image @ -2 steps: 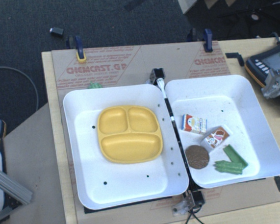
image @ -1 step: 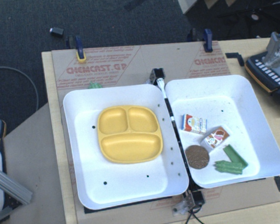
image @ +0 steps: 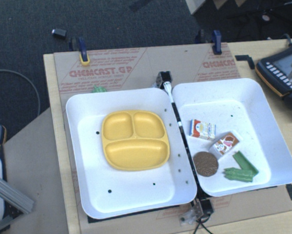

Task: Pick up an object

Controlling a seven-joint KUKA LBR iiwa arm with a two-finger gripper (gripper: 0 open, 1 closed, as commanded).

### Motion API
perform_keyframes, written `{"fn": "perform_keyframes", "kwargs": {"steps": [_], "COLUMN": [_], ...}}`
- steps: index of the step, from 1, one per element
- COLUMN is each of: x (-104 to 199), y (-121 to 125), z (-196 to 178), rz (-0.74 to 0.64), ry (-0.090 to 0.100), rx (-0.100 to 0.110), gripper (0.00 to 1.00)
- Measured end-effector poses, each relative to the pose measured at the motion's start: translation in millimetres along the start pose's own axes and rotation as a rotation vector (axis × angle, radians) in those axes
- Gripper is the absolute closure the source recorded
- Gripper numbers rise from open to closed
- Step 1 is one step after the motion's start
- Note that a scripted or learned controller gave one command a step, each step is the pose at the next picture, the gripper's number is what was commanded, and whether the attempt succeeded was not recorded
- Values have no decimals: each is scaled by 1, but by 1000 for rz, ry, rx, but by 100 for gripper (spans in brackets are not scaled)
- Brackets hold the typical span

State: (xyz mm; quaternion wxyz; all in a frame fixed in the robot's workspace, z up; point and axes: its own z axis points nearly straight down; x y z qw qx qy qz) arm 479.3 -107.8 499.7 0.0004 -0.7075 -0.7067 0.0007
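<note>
desk (image: 130,64) carries two white bins | left bin (image: 82,146) holds a yellow divided plate (image: 135,139) | right bin (image: 246,94) holds a green piece (image: 241,169), brown disc (image: 205,163), two small cartons (image: 202,129) (image: 225,143) | step: nothing gripped, pick not yet begun | next: arm must come down over one item, likely in the right bin | fingers: cannot tell

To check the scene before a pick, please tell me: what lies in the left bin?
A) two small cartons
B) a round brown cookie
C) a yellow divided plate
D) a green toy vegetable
C: the yellow divided plate lies alone in the left bin, while the green toy vegetable, the round brown cookie and the two small cartons are all in the right bin.
</note>
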Motion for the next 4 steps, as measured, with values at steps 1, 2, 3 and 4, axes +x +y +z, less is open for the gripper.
{"fn": "perform_keyframes", "kwargs": {"steps": [1,2,3,4], "x": [55,80,134,183], "y": [0,0,0,0], "z": [-36,80,42,60], "rz": [-3,-3,-4,-1], "ry": [0,1,1,0], "rx": [-7,6,-5,0], "gripper": [100,100,100,100]}}
